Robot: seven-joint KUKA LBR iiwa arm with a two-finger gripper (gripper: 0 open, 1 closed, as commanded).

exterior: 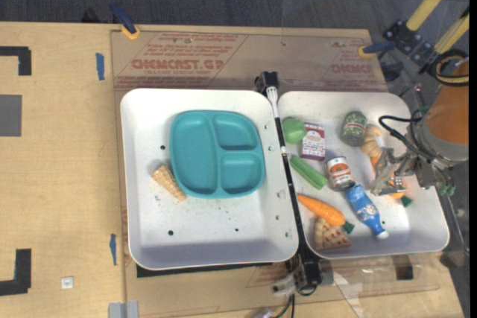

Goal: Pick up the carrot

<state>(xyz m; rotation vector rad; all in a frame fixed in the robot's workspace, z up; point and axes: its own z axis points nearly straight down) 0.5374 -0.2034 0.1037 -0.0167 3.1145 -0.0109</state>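
The carrot (322,208), orange with a tapered tip pointing left, lies in the right bin (428,234) near its front left, between a green pod (308,171) and a waffle piece (330,234). My gripper (389,179) hangs low over the right side of that bin, to the right of a blue bottle (365,208) and a small can (340,173). It is well to the right of the carrot and apart from it. Cables and the wrist hide much of it.
The right bin also holds a round green thing (294,130), a pink box (314,141), a green-and-white ball (356,128), a tan piece (373,147) and a small orange-and-green bit (405,198). The left bin (141,234) bears a teal divided plate (218,153) and a waffle cone (169,182).
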